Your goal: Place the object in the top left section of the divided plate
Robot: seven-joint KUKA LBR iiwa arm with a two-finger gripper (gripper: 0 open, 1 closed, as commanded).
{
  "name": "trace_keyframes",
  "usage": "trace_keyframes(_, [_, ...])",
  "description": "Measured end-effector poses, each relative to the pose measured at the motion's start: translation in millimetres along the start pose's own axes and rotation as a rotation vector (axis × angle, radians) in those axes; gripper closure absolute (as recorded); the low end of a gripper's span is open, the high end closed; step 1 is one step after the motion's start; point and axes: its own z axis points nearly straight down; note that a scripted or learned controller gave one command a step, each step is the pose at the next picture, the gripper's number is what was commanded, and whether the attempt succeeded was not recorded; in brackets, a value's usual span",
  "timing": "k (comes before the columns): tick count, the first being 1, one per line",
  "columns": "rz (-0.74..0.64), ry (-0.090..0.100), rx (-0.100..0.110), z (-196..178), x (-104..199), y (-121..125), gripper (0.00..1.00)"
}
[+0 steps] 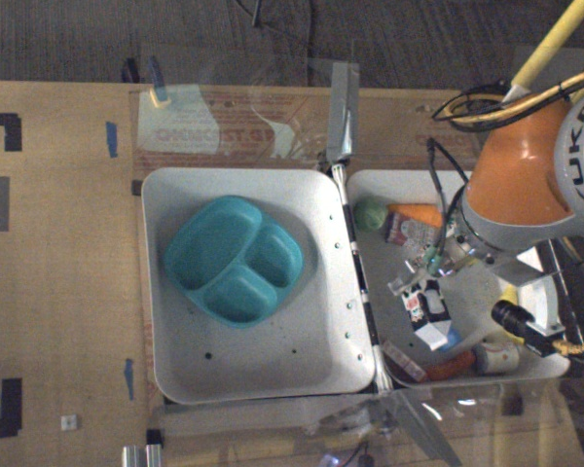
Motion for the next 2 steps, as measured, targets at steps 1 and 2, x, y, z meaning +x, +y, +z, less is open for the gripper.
trace_keyframes(1, [-0.270, -0.002, -0.003, -43.9, 68.5, 95.1, 1.00])
trace_keyframes(2, [-0.169, -0.001, -0.001, -128.3, 77.3, 92.3, 1.00])
